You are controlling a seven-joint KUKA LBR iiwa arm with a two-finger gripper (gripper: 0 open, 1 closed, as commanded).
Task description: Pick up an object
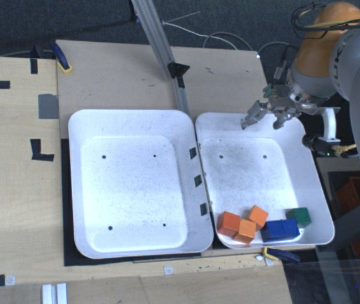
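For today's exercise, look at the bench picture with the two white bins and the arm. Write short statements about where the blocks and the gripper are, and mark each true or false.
1. The blocks lie in the right bin. True.
2. The gripper holds an orange block. False: its jaws are spread with nothing between them.
3. The blue block lies beside the green block. True.
4. The gripper hangs over the left bin. False: it is over the right bin's far edge.
5. The orange blocks sit at the bin's near edge. True.

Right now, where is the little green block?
In the camera view, the small green block sits in the right-hand white bin, in its near right corner, just beside the blue rectangular block and right of the orange cubes.
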